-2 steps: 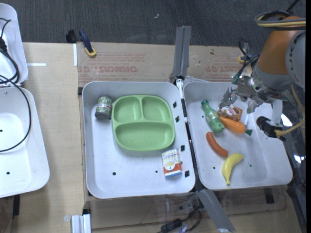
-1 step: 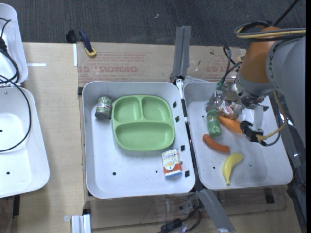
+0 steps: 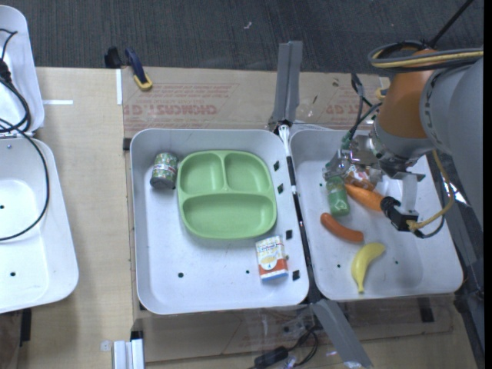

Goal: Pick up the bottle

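bottle [image 3: 337, 197] | carrot [image 3: 364, 197] touching (right) | sausage [image 3: 341, 228] below

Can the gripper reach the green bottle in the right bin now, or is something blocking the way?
Probably yes. The gripper is already just above the top end of the bottle in the right bin. The carrot lies close on the bottle's right and may crowd one finger; the sausage lies below it.

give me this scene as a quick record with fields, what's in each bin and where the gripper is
left bin: green divided plate, small can, small carton
right bin: green bottle, carrot, sausage, banana
gripper: over the right bin, at the bottle's top end
grasp: cannot tell
bottle pose: lying in the bin
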Controlling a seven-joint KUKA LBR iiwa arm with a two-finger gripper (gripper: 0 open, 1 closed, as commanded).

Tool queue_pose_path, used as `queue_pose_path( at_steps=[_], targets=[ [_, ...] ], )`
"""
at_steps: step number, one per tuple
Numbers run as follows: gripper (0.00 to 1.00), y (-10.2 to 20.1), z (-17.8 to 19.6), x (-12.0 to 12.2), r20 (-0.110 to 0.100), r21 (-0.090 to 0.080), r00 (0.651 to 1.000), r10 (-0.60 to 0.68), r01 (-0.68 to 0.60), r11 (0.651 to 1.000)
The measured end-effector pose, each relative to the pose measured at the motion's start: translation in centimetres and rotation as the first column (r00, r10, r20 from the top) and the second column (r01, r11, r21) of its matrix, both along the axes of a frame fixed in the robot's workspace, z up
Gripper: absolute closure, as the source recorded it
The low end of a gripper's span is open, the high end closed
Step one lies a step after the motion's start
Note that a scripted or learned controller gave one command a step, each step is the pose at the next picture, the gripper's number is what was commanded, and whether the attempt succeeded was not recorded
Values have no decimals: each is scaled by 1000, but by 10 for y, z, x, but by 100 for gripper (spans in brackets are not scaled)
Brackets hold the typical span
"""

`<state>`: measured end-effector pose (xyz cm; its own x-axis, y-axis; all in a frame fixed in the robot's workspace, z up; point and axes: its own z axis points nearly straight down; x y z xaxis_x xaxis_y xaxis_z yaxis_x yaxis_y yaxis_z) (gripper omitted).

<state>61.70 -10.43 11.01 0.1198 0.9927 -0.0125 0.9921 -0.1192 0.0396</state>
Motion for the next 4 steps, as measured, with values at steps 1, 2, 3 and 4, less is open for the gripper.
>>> queue_pose_path(
  at_steps=[1, 2, 3, 4],
  targets=[
    [0, 0, 0, 0, -1, 1, 1000, 0, 0, 1000],
    [0, 2, -1, -8, 1, -1, 996, 84, -84, 996],
    [0, -4, -2, -6, -12, 0, 980, 197, -197, 980],
    [0, -11, 6, 6, -29, 9, 930, 366, -366, 931]
  ],
)
